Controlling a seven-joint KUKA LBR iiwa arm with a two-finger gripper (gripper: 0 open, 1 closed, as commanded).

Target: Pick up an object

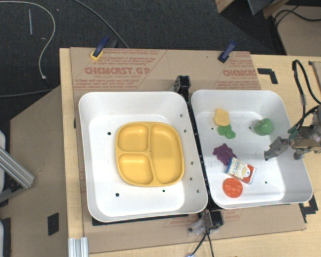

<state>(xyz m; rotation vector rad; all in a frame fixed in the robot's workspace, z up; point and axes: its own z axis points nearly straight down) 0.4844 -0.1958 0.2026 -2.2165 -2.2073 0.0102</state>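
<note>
The right bin (273, 189) holds several small items. A yellow piece (221, 116) lies at the back with a small green piece (227, 132) just in front of it. A green round toy (264, 126) sits further right. A purple grape bunch (223, 153), a white, red and blue packet (239, 170) and a red-orange round fruit (232, 188) lie toward the front. My gripper (274, 150) reaches in over the bin's right side, to the right of the packet and in front of the green toy, touching none of them.
The left bin (96, 143) holds a yellow divided plate (149, 153). Clamps (99, 48) (227, 51) hold the cardboard sheet at the back. Black brackets (182, 83) sit between the bins. Cables (304, 84) hang near the arm at the right.
</note>
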